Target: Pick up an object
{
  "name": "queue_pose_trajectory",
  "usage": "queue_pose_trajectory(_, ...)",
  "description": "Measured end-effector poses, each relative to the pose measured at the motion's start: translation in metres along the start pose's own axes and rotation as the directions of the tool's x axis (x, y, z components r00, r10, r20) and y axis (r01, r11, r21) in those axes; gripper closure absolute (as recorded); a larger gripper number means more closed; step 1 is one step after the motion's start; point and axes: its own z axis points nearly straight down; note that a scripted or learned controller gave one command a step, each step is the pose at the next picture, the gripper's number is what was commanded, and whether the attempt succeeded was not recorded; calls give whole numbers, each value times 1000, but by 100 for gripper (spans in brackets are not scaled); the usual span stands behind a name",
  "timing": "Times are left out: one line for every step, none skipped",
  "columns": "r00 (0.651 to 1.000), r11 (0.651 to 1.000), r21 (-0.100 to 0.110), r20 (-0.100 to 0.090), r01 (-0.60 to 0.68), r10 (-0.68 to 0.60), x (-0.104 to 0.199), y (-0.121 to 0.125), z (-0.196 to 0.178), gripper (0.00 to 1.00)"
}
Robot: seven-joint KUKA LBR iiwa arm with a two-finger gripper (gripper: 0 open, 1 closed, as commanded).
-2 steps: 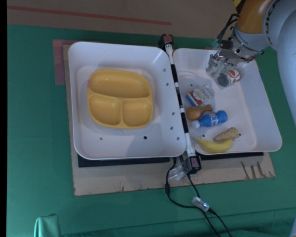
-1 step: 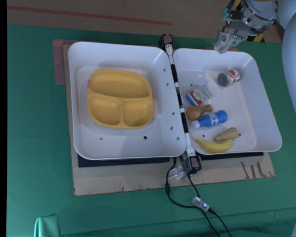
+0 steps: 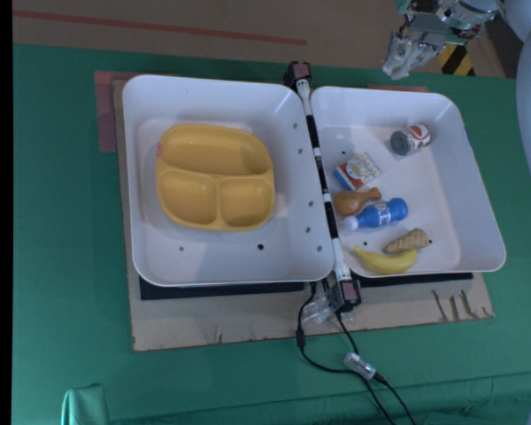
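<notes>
Arm enters from the right, wrist high, gripper [image 3: 410, 57] hanging beyond the far edge of the right bin [image 3: 478, 228]; can't tell its state. Can [image 3: 410, 138], carton [image 3: 357, 170], drumstick [image 3: 357, 201], bottle [image 3: 374, 214], cone [image 3: 408, 240], banana [image 3: 385, 260] lie in that bin.

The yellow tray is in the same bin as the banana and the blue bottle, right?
Not quite. The camera view shows the yellow tray alone in the left bin. The banana and the blue bottle lie in the right bin.
</notes>
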Motion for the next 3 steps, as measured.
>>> queue_pose_trajectory(1000, 1000, 0, 0, -1, 1, 22, 0, -21, 100)
queue_pose_trajectory(1000, 1000, 5, -1, -2, 2, 27, -1, -19, 100)
queue_pose_trajectory(1000, 1000, 7, 0, -2, 2, 20, -1, 0, 100)
